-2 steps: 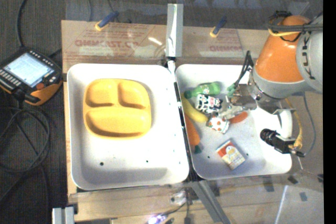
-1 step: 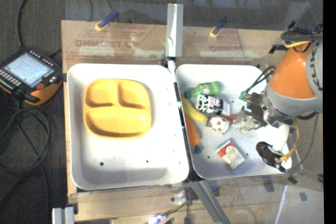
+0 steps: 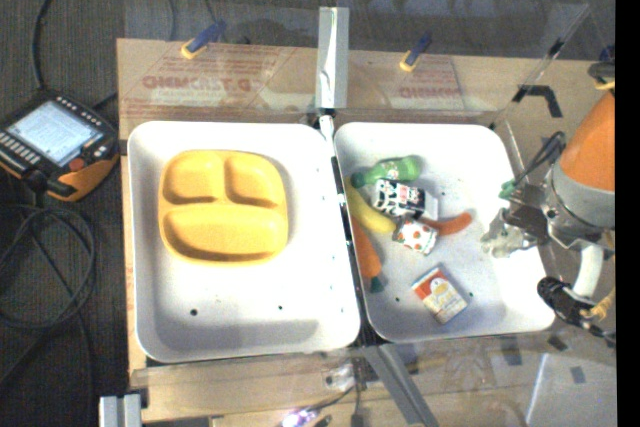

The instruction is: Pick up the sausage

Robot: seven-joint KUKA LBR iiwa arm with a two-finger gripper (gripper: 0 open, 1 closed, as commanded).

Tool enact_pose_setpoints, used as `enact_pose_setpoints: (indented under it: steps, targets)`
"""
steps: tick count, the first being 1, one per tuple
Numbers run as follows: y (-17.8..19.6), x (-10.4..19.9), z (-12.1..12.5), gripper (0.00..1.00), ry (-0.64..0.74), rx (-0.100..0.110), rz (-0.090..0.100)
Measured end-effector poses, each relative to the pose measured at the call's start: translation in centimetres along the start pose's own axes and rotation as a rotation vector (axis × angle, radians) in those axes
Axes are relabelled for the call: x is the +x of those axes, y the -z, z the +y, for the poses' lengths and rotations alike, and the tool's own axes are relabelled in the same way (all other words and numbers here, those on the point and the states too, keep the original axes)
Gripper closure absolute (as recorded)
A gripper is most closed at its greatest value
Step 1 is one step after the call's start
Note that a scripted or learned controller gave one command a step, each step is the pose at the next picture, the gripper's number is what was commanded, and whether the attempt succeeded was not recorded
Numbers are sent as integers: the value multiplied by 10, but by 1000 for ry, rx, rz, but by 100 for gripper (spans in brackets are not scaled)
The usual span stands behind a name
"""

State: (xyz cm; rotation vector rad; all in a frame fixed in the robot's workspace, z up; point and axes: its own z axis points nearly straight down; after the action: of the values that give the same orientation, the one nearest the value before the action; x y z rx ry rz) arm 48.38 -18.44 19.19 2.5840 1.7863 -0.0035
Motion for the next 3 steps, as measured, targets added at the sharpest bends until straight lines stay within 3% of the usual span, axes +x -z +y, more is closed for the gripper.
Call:
enact_pose_setpoints:
  steps: [1, 2, 3]
  targets:
    - [68, 40, 34, 100, -100, 0, -1]
    - [60, 91, 51, 100, -321, 2, -2]
    - [102, 58, 30, 100, -486, 1, -3]
